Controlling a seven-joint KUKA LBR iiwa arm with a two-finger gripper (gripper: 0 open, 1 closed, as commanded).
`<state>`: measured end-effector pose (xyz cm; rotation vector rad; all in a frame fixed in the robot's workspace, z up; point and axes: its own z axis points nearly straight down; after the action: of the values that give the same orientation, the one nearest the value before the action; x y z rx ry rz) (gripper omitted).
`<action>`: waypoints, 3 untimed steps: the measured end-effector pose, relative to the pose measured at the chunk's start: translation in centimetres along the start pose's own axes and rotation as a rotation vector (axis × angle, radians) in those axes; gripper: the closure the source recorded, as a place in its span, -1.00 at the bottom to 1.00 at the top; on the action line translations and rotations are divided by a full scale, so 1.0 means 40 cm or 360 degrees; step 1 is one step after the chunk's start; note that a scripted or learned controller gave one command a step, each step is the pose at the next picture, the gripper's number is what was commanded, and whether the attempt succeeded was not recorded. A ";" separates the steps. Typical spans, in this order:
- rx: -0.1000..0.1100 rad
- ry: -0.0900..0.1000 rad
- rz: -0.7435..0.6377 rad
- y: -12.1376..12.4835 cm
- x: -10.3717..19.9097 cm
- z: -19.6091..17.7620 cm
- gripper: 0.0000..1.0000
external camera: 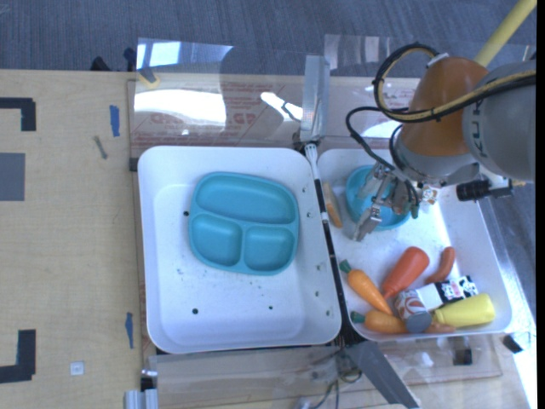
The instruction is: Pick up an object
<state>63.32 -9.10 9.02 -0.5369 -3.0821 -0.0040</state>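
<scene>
My gripper (381, 214) hangs over the upper left part of the right bin (481, 254), its fingers (369, 222) spread apart above a blue bowl (375, 198). Nothing sits between the fingers. Lower in the same bin lie an orange carrot (368, 290), a red-orange pepper-like piece (406, 268), a small sausage (444, 263), a yellow piece (467, 310) and a small black-and-white box (456, 289). The bowl is partly hidden by the gripper.
The left bin (162, 254) holds a blue three-compartment plate (244, 222). A ridge (325, 237) divides the two bins. Another small orange piece (333, 214) lies by the right bin's left wall. Cables loop above the wrist.
</scene>
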 end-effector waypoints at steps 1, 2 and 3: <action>-0.0003 -0.0042 0.0346 -0.229 0.073 0.000 -1.00; -0.0011 -0.0048 0.0067 -0.020 0.026 -0.001 -1.00; -0.0002 -0.0003 0.0423 -0.038 -0.050 0.001 -1.00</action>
<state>64.69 -11.19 8.95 -0.9409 -2.9857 -0.0030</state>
